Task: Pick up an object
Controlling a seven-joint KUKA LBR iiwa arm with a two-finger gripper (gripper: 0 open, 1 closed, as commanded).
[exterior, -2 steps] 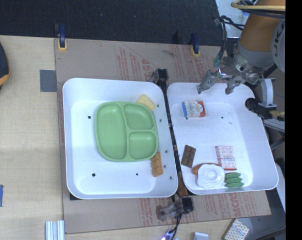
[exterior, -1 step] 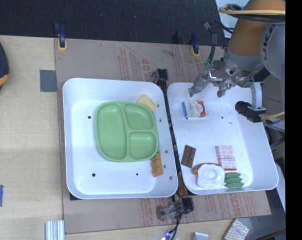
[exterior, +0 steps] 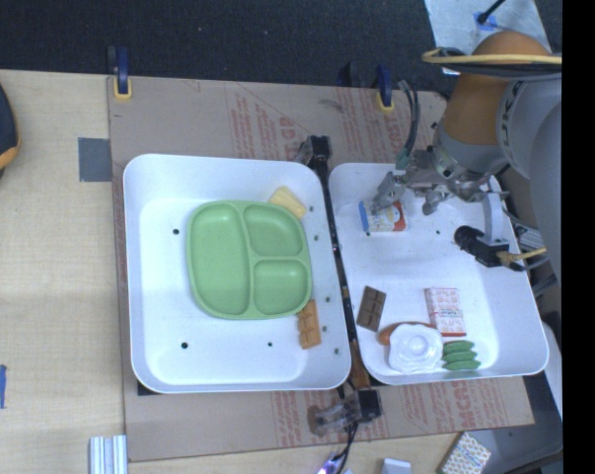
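The robot's hand [exterior: 394,197] is low in the right white bin [exterior: 504,294], touching a small white, red and blue packet [exterior: 384,219]. It may be gripping it; I cannot tell.

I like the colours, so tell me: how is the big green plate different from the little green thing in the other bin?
The green plate is pale green, large, and split into three compartments; the little green thing is darker, small and lumpy. The plate lies alone in the middle of the left bin; the little one sits crowded in the right bin's near corner, beside a white round item. Both are green and lie flat.
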